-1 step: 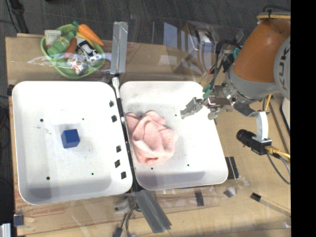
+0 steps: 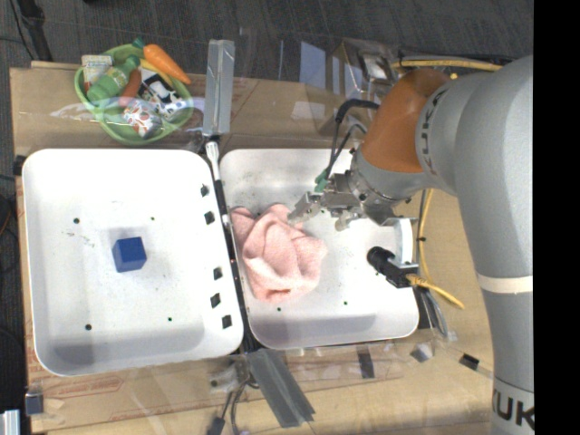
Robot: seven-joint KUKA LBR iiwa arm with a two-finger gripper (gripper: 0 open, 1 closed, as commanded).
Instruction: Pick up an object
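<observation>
We see the arm (image 2: 480,198) coming in from the right side of the view, grey links w/ the orange band (image 2: 403,125) just above the wrist. The big grey link runs down the right side, bottom to top, then bends left toward the wrist. Wrist is angled down and to the left. The gripper (image 2: 313,208) sits at the end, low, pointing left; its metal parts look cluttered from this angle and we can't make out how it's set. A dark cable loops from the orange section down to the gripper body.
</observation>
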